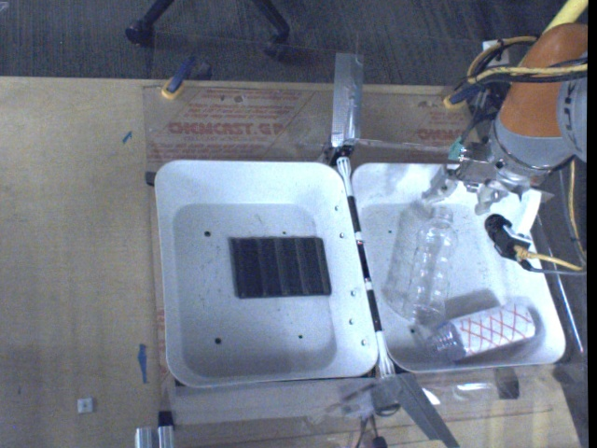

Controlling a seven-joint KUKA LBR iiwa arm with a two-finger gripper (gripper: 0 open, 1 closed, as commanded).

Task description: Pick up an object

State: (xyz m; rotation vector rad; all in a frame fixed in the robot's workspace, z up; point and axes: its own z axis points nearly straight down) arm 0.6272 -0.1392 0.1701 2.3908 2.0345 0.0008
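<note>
Hovering over the right bin (552, 329), my gripper (464, 191) sits at its upper edge; fingers spread apart, nothing between them. Clear plastic bottle (422, 264) lies just below, lengthwise in that bin, with a red-checked white object (492, 329) near its lower end. Left bin (177, 213) holds a dark ribbed pad (280, 266). Tan bench (65, 250) all around (dark carpet (392, 7) and chair base (210, 3) beyond).

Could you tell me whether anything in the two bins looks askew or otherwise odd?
Nothing looks damaged or spilled. The clear plastic bottle lies on its side in the right bin, beside a red-checked packet. The dark ribbed pad sits squarely in the left bin.
</note>
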